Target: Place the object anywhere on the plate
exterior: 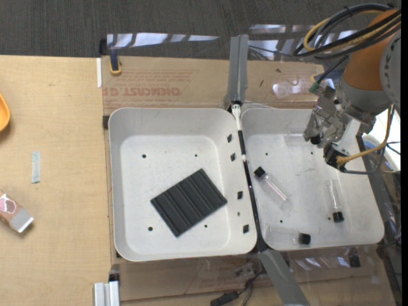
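Observation:
A dark grey ribbed plate (189,201) lies flat and turned at an angle in the left bin (121,171). The right bin (373,225) holds three clear tubes with black caps: one (271,185) near its left wall, one (333,199) toward the right, and one (299,238) at the front edge. My gripper (317,134) hangs over the back right part of the right bin, above and apart from the tubes. Nothing is visible in it.
A metal divider (238,69) rises between the bins at the back. Cables (331,27) loop above the arm's orange band. On the bench left of the bins lie a small grey strip (36,167), a wrapped bar (16,214) and an orange item (2,115).

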Available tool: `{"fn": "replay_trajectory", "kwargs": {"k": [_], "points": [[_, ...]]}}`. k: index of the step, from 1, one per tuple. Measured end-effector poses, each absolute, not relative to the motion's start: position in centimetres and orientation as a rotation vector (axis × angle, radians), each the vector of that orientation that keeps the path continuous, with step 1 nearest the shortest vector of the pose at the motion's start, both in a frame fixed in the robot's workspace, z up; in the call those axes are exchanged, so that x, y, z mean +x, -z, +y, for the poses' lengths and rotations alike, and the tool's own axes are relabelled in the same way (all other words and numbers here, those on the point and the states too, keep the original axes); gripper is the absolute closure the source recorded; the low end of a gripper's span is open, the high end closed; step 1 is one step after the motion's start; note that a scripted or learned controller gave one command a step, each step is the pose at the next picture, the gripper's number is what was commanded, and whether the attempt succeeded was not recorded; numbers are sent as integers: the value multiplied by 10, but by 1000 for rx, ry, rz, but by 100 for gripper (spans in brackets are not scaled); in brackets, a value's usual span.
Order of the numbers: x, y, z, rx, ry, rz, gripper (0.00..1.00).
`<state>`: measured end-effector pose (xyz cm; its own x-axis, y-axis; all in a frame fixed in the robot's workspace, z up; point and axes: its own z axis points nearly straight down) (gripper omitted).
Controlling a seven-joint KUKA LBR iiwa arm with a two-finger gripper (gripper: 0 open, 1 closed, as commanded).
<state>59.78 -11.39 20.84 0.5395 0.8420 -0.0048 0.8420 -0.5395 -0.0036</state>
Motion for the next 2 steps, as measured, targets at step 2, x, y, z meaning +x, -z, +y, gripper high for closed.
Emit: {"fn": "replay_trajectory", "kwargs": {"k": [2], "points": [[523,-207,68,-2714,-9,-1580,100]]}}
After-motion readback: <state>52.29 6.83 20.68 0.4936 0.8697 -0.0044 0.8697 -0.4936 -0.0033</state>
